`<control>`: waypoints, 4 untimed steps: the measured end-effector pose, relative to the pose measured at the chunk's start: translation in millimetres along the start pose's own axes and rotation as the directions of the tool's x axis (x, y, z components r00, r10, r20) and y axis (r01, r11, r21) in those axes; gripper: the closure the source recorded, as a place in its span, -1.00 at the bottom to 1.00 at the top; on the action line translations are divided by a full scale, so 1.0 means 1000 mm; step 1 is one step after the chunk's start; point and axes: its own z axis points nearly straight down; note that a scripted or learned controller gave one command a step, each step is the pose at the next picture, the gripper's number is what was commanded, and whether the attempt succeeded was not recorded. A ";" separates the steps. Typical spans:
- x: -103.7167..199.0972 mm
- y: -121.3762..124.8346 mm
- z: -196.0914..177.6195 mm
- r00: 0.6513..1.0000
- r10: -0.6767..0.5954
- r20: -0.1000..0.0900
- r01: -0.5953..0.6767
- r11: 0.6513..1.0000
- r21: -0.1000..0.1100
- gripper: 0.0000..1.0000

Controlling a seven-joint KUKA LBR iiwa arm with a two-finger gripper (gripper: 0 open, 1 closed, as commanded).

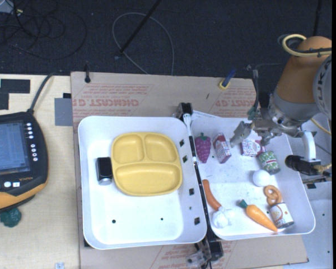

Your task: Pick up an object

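The gripper (252, 132) hangs low over the right bin (302, 220) with fingers spread around nothing — just above a small red-and-white packet (250, 147) lying on the bin floor — so the pick remains undone.

Arm (302, 77) cut off by the right edge, pincer (256, 130) fingertips blurred, small packet (250, 147) label too small to read, tablet (11, 153) cropped at left

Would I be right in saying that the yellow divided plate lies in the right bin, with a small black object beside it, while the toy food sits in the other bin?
Not quite: the camera view shows the yellow divided plate in the left bin, with the small black object beside it. The toy food sits in the right bin.
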 end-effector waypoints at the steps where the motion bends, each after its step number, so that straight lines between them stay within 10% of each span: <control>1: 0.016 0.027 0.087 1.000 0.001 0.000 -0.001 1.000 0.002 -1.00; 2: 0.030 0.028 0.105 1.000 0.007 0.020 -0.007 1.000 -0.002 -1.00; 3: 0.034 0.028 0.099 1.000 0.009 0.006 -0.009 1.000 0.004 1.00; 4: 0.020 0.008 0.000 1.000 0.000 0.001 0.000 1.000 -0.002 1.00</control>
